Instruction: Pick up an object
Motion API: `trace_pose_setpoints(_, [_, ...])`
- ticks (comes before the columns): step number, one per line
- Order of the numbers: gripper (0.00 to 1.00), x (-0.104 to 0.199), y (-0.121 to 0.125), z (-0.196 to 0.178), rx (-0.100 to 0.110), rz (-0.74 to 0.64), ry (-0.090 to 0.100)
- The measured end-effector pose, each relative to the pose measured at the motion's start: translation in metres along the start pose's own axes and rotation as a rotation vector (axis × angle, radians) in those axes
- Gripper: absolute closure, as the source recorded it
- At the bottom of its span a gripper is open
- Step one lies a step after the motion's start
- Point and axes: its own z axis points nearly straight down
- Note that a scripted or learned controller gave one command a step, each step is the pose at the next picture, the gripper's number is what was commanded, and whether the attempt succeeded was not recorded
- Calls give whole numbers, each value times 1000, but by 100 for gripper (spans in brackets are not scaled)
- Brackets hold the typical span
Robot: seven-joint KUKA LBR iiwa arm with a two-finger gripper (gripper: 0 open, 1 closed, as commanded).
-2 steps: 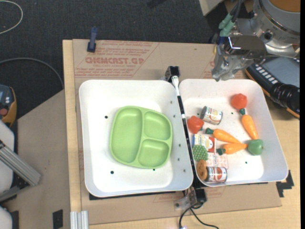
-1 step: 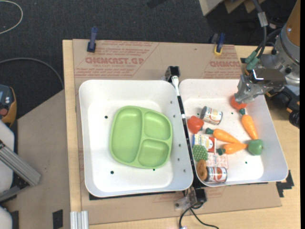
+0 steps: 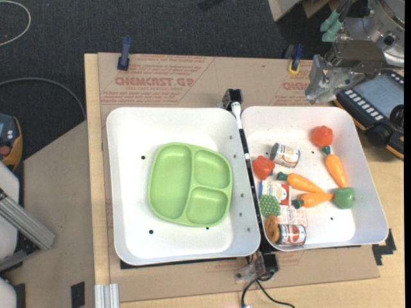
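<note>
The right bin [image 3: 366, 172] holds several toy foods: a red pepper [image 3: 322, 135], an orange carrot [image 3: 336, 169], two more carrots [image 3: 305, 183] crossing near a green fruit [image 3: 344, 197], a red tomato [image 3: 262, 167], and a green broccoli piece [image 3: 270, 205]. Small cans lie at the bin's middle [image 3: 285, 154], centre left [image 3: 276, 190] and front [image 3: 292, 234]. My gripper [image 3: 324, 82] hangs high over the bin's far edge, apart from every object. Nothing shows in it.
The left bin [image 3: 125, 172] holds a light green divided plate [image 3: 190, 184]. A black clamp strip [image 3: 241, 140] runs between the bins. Blue [image 3: 124, 53] and yellow [image 3: 295, 63] clamps grip the cardboard's far edge. A keypad device [image 3: 379, 101] sits at the far right.
</note>
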Motion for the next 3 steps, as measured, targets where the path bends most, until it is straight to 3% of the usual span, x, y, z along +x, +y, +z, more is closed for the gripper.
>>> trace_pose_setpoints(1, [100,13,-4,186,31,8,-5])
trace_pose_setpoints(2, [100,-31,-1,82,1,12,-3])
trace_pose_setpoints(3, [100,43,0,-1,1,-1,1])
